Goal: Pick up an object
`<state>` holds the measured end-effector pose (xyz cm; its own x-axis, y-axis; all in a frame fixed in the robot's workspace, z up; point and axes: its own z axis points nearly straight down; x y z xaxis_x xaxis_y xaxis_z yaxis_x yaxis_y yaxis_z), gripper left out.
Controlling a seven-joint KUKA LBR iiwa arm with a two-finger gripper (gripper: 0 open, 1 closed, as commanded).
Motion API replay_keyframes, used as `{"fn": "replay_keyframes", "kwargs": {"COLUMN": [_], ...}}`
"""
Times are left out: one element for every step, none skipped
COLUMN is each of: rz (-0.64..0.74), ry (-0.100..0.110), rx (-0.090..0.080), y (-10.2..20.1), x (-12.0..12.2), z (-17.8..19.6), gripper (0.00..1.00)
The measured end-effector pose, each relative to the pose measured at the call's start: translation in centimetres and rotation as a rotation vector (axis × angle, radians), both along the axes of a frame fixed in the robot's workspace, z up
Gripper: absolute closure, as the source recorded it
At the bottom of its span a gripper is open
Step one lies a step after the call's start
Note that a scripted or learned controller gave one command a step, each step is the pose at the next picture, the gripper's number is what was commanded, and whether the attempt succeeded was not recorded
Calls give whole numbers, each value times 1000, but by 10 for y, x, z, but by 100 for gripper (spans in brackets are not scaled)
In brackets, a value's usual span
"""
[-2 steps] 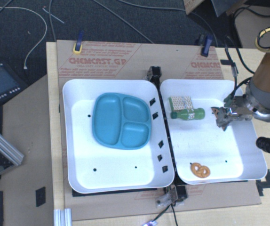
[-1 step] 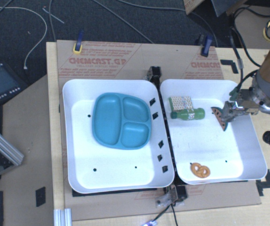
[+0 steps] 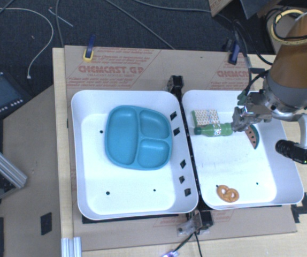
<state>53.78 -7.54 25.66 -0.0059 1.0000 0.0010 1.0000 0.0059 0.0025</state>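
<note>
In the camera view, my arm (image 3: pixel 295 58) comes in from the right and hangs over the right bin (image 3: pixel 282 197). My gripper (image 3: pixel 243 120) is low in the upper part of this bin. It is right at the end of a green bottle (image 3: pixel 213 130), which lies on its side on the bin floor. I cannot tell if the bottle is really between the tips or only beside them, and I cannot tell how the gripper stands, because the wrist hides it from above.

Just behind the bottle lies a small checked packet (image 3: pixel 205 116), touching it or almost touching it. To the right of my gripper there is a watermelon slice (image 3: pixel 253 136), thin and tilted, near the tips but apart from the bottle. A pretzel (image 3: pixel 228 193) lies near the front edge of the same bin, well apart from the others.

The left bin (image 3: pixel 89 197) holds a blue plate (image 3: pixel 138 137) with three compartments, lying flat near its middle.
</note>
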Motion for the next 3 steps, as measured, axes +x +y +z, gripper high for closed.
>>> {"fn": "replay_keyframes", "kwargs": {"rz": [0,0,-1], "ry": [2,2,0], "rx": [1,1,0], "y": [51,103,155], "x": [25,38,64], "z": [-16,-23,-34], "gripper": [100,100,100]}}
